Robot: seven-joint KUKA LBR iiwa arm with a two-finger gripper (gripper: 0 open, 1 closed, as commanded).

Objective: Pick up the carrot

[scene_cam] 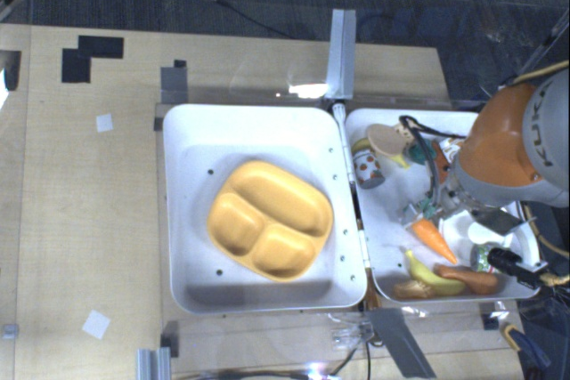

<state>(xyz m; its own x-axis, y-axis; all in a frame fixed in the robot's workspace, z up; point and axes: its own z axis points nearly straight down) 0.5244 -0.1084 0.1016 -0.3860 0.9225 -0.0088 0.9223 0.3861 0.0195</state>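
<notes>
Toward the near edge of the right bin [383,276] lies the carrot [433,238], orange, pointing its narrow end toward the bin's near right corner. It rests on the bin floor, slanted, with its thick end up toward the middle of the bin. Just above that thick end is the gripper [431,207], reaching in from the right under the arm's orange band [495,147]. The gripper's tip sits close beside the top of the carrot, near or touching it, but the carrot is not seen between any fingers. How the gripper is set cannot be told, since the wrist hides most of it and the small parts at its tip are blurred.

Along the near edge of the same bin, just below the carrot, lie a banana [433,274] and a brown sausage-like piece [470,278], the two overlapping. A tan lump [412,289] sits at the near left corner, touching the banana's end. Near the far left corner rests a flat beige disc [386,139], with a small patterned cup or ball [366,166] just below it against the left wall. A white thing [486,233] lies to the right of the carrot, partly under the arm.

The left bin [187,218] holds a yellow divided tray [268,218], lying across its middle. Both bins stand side by side on a pale wooden bench [80,218].
</notes>
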